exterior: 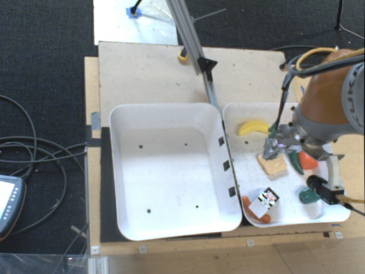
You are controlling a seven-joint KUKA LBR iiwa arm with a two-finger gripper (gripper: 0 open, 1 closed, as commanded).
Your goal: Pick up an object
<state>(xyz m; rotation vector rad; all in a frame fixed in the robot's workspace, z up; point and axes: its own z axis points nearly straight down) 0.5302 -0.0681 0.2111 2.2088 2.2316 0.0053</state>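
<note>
My gripper (272, 150) hangs low in the right bin (251, 112), just over the tan bread slice (274, 165) and touching or nearly touching its top edge. A yellow banana (252, 128) lies to the gripper's upper left. An orange and green carrot-like piece (302, 161) sits right of the bread, partly under the arm. Near the bin's front lie a white and black patterned packet (267, 198), an orange piece (255, 209), a teal object (308, 195) and a white cup-like thing (313, 209).
The left bin (122, 119) is to the left, split from the right one by a shared wall with black clips (226, 164). A grey metal pole (188, 30) slants down to that wall. The arm's black cable and connector (320, 188) hang over the right bin.
</note>
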